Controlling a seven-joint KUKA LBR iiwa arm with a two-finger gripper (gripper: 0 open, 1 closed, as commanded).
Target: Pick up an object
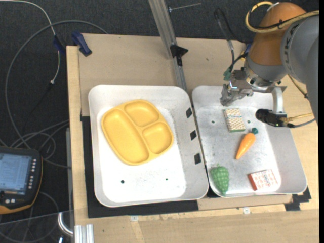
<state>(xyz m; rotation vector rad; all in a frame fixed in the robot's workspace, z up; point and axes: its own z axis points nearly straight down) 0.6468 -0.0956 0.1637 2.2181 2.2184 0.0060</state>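
Observation:
The right bin (283, 151) holds a checked beige block (234, 119), an orange toy carrot (245, 144), a green knobbly toy (220, 178) at the front left corner and a red-and-white packet (264, 179) at the front right. My gripper (232, 91) hangs over the bin's back left part, just behind the checked block and apart from it. Nothing shows between its fingers.
The left bin (106, 186) carries a yellow three-compartment plate (136, 130). A metal pole (164, 22) slants up behind the bins. Black clips (193, 134) sit on the seam between the bins. Cables and a tablet (17, 176) lie off the bench at left.

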